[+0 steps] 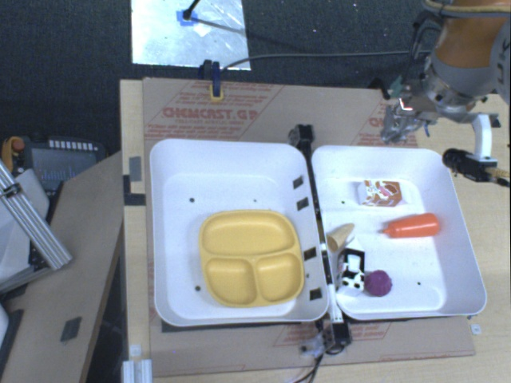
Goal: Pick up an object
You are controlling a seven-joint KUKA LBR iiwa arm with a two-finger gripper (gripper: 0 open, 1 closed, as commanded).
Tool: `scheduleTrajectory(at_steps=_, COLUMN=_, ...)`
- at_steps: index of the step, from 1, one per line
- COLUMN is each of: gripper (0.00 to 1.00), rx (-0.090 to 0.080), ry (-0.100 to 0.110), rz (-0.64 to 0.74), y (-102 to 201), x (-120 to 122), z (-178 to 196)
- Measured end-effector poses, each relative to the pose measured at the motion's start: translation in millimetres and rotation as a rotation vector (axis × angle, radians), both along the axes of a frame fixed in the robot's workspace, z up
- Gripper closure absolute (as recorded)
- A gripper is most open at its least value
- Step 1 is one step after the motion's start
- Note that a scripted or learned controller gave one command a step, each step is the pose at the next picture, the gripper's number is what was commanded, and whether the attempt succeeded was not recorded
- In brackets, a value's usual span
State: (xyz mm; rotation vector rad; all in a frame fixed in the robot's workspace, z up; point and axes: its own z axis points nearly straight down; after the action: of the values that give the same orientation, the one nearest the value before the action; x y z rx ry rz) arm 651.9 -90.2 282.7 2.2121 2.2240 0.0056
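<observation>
Two white bins are sitting side by side on the worktop. The left bin is carrying a yellow divided tray, the largest piece in either. The right bin is holding the likelier candidates: an orange carrot-shaped toy lying crosswise near the middle, a red-and-white packet just beyond it, a tan scoop-like piece by the dividing wall, a black-and-white toy touching a small purple ball at the near edge. The gripper is hovering above the right bin's far rim, holding nothing; whether its fingers are spread or closed is too blurred to tell. Judging from the layout, the carrot is looking like the safest pick: it is lying apart from its neighbours, so the fingers could be straddling its narrow width, descending squarely over its middle.
</observation>
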Motion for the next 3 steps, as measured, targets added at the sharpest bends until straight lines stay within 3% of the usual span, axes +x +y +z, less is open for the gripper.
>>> scheduleTrajectory(at_steps=2, gripper=1.00, rx=0.002, ry=0.006, rz=0.003, y=84, x=-28, z=-27)
scheduleTrajectory(at_steps=3, gripper=1.00, rx=0.002, ry=0.008, rz=0.002, y=132, x=-53, z=-46)
